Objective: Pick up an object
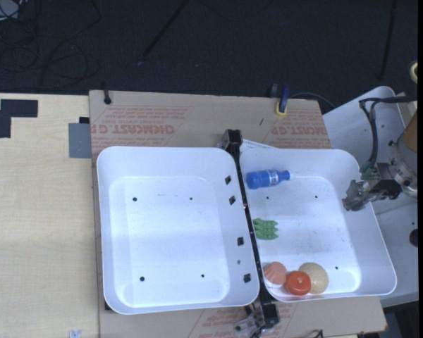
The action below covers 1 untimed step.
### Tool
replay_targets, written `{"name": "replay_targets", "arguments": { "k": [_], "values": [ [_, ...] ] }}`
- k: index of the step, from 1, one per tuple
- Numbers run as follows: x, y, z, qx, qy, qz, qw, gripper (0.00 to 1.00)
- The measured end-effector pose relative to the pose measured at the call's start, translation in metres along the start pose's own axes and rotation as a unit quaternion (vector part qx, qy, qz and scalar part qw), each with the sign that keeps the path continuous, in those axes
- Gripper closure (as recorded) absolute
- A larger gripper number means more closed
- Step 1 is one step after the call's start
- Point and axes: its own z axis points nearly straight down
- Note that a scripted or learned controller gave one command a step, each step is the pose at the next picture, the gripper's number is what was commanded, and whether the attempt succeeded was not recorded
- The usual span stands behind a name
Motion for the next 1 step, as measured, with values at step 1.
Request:
{"name": "replay_targets", "arguments": {
  "k": [1],
  "values": [
    [0.0528,-0.0122,-0.0244,-0.002,0.000,-0.002,1.0000,1.00]
  ]
}}
